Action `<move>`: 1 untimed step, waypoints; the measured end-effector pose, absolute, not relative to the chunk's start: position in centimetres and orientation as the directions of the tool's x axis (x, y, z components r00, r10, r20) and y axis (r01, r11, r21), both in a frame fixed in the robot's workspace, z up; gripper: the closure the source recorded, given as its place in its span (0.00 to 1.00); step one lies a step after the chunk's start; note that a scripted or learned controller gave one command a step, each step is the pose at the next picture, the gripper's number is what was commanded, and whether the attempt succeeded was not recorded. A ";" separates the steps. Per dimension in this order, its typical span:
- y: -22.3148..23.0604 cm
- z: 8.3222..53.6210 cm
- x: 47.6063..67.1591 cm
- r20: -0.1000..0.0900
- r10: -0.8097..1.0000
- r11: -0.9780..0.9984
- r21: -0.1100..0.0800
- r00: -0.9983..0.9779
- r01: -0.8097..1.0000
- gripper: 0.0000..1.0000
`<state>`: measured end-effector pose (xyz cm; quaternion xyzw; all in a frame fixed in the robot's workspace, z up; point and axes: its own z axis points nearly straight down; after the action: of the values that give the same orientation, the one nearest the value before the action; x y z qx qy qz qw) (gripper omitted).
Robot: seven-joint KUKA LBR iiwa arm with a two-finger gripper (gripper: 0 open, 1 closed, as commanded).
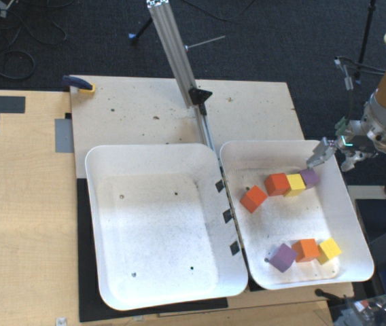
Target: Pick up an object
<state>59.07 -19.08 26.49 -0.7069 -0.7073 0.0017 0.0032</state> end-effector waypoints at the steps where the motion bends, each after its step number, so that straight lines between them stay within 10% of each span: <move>1: -19.1 26.7 59.1 0.001 1.000 0.002 -0.003 -0.002 1.000 0.00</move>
<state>59.15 -19.08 26.74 -0.7064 -0.7078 0.0008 0.0012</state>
